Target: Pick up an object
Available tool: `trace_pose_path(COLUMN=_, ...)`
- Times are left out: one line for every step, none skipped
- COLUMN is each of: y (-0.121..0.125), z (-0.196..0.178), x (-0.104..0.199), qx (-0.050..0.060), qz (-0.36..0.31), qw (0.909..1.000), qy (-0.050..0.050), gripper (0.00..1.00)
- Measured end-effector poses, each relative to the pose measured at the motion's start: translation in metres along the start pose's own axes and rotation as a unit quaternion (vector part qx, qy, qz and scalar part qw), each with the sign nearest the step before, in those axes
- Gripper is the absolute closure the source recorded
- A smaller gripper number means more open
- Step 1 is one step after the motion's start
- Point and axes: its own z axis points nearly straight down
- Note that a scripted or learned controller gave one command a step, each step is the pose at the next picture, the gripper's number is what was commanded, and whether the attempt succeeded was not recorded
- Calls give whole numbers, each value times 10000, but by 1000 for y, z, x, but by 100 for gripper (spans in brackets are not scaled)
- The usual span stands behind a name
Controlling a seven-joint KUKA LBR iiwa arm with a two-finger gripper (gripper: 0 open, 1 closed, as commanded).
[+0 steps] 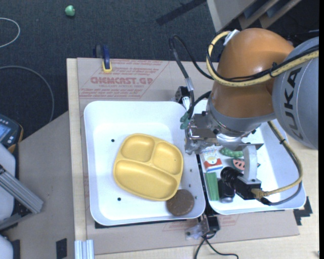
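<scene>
Where the arm hangs: the arm (253, 66) reaches in from the right and covers the upper part of the right bin (286, 189); its orange band faces the camera
Gripper: the gripper (201, 141) sits low at the seam between the two bins, just above a small carton; the wrist hides its working end, so whether it is open or closed cannot be told; whether it has hold of anything cannot be told either
Left bin: the left bin (96, 152) holds two things; both lie apart from the gripper
Yellow plate: the yellow plate (148, 166) lies flat near the middle of the left bin, turned at a slant; it has three compartments
Brown disc: the brown disc (180, 202) lies flat at the plate's lower right edge, touching or just overlapping it, near the bin's lower right corner
Carton: the carton (211, 162), white with red and green print, lies against the right bin's left wall, the nearest thing to the gripper
Green block: the green block (212, 188) lies lengthwise along the same wall, just below the carton
Watermelon slice: the watermelon slice (238, 164) lies right of the carton, near the bin's middle
Board: a brown board (121, 81) with red print lies under both bins; a blue and yellow clamp (105, 58) grips its far edge
Floor: a small green ball (70, 9) rests on dark carpet, well apart from the bench
</scene>
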Motion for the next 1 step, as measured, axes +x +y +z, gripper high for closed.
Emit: trace_pose_path(y=0, z=-78, x=61, qx=-102, qz=-74, qw=9999, qy=41, gripper=100)
